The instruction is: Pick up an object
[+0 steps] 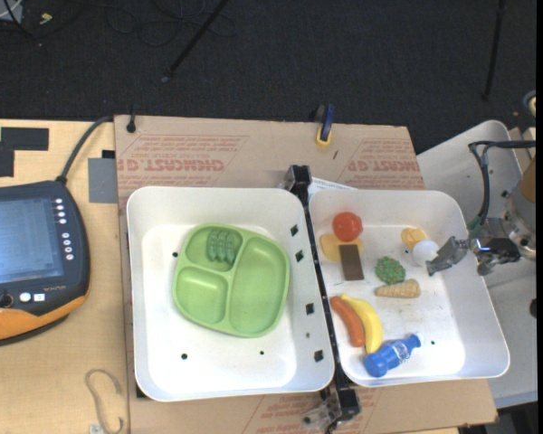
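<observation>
The left shallow white bin point(154, 242) holds a green three-compartment plastic plate point(253, 301) with a small dark green ridged item point(223, 245) in its upper left compartment. The right shallow white bin point(475, 351) holds a red ball point(347, 226), brown block point(350, 262), green broccoli-like piece point(390, 269), yellow banana point(369, 322), orange carrot point(348, 321) and blue bottle point(390, 354). The grey two-finger gripper point(445, 256) sits by its right side; perhaps empty, open or closed I cannot tell.

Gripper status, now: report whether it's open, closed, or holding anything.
Gripper: at the right bin's right side, beside a small white-and-yellow toy. Open or closed cannot be told, and no object is seen in it.
</observation>
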You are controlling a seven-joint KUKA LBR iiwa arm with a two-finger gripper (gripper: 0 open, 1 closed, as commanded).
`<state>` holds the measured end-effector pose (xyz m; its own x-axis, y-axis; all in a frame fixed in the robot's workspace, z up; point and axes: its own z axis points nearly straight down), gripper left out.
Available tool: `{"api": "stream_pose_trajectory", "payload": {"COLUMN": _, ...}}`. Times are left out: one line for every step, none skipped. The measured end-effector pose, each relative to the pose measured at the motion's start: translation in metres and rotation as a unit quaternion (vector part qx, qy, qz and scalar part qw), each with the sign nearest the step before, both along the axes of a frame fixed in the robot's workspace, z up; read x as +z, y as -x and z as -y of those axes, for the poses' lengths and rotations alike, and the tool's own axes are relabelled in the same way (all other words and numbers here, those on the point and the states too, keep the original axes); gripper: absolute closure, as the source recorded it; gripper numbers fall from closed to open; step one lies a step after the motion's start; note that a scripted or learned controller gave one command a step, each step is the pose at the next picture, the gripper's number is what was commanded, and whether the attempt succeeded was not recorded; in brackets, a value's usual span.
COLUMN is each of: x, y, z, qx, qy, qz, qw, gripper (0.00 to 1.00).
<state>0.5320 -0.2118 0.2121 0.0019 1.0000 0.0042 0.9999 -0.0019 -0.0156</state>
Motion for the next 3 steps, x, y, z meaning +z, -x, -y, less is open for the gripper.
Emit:
{"api": "stream_pose_trajectory", "payload": {"x": 0.007, "y": -0.003, "z": 0.000, "qx": 0.001, "qy": 0.0013, "qz": 0.006, "qw": 1.0000, "gripper": 0.00}}
{"api": "stream_pose_trajectory", "payload": {"x": -0.045, "y": 0.005, "z": -0.010, "qx": 0.002, "qy": 0.0006, "qz": 0.004, "qw": 1.0000, "gripper": 0.00}}
{"api": "stream_pose_trajectory", "payload": {"x": -0.107, "y": 0.010, "z": -0.018, "qx": 0.002, "qy": 0.0003, "qz": 0.004, "qw": 1.0000, "gripper": 0.00}}
